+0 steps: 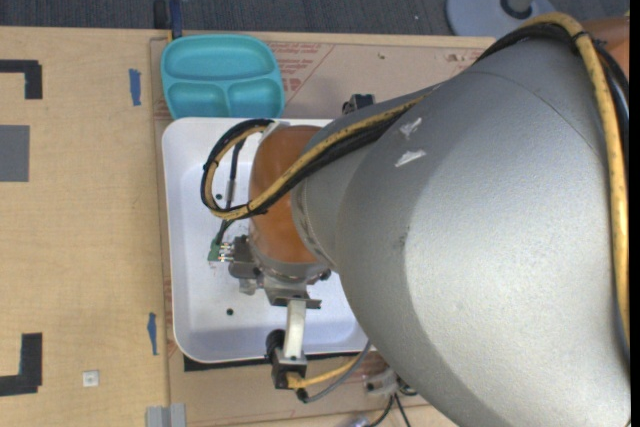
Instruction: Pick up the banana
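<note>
**Arm over left bin, pincer hidden**

Camera view: the grey arm [470,215] reaches in from the right and covers most of the right half of the frame, its big rounded link closest to the lens. The orange band [272,195] above the wrist sits over the middle of the white bin [190,245]; the wrist points steeply down into the bin. Black and yellow cables [232,170] loop off the wrist to its left, over the bin floor. A small green circuit part [215,250] sticks out at the wrist's left side. A white bracket [294,333] hangs off the wrist's near side, crossing the bin's front rim. The pincer lies under the wrist body, so its state cannot be told. Banana: cannot tell where it is; it may be behind the arm.

A teal divided tray [222,75] lies on the tan surface [80,215] just behind the bin's far rim, touching or nearly touching it. Blue tape marks [135,87] sit on the surface left of the tray. A grey stand base [485,5] is on the dark floor beyond.
</note>
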Controlling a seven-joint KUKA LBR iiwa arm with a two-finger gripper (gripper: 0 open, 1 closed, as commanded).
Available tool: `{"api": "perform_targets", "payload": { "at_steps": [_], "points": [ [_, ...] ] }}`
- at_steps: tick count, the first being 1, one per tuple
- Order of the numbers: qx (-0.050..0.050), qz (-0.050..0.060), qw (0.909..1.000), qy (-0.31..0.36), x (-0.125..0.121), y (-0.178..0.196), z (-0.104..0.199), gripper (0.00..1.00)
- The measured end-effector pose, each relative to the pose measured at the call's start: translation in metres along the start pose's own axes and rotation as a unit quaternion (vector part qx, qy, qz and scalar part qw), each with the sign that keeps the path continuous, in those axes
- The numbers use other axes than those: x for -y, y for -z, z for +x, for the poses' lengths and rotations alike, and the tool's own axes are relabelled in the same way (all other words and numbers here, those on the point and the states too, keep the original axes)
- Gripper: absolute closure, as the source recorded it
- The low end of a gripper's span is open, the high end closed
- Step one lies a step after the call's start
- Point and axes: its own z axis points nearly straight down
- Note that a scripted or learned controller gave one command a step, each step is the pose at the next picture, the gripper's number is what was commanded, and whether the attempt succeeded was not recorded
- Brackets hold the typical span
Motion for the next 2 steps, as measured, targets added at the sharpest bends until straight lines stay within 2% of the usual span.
{"api": "perform_targets", "payload": {
  "at_steps": [1,2],
  "points": [
    [0.000,0.000,1.0000,0.000,0.000,0.000,0.000,0.00],
    [0.000,-0.001,0.9815,-0.191,-0.057,-0.009,0.007,0.00]
  ]
}}
